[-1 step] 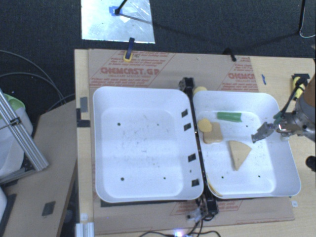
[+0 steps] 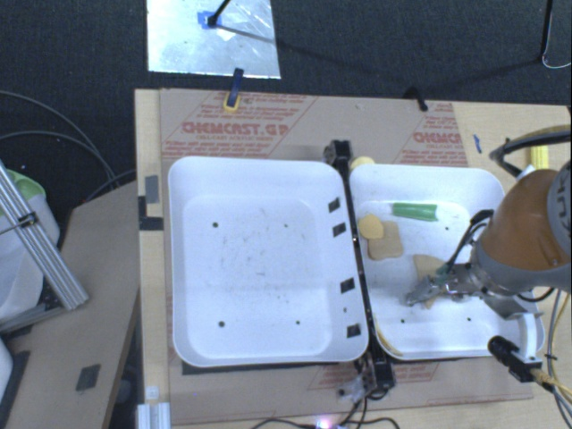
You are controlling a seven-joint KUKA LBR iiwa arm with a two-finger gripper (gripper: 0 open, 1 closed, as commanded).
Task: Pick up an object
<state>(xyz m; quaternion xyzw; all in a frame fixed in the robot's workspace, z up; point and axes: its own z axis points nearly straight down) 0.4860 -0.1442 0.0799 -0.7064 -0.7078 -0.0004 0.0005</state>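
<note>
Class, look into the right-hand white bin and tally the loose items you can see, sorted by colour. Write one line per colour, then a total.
Green: 1, the green cylindrical stick
Yellow: 1, the round yellow piece
Tan: 2, the tan square block and the tan flat piece beside the arm's tool
Total: 4

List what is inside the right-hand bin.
In the right bin: a green stick, a tan block, a yellow piece, and the end effector. The arm covers the bin's right part.
</note>
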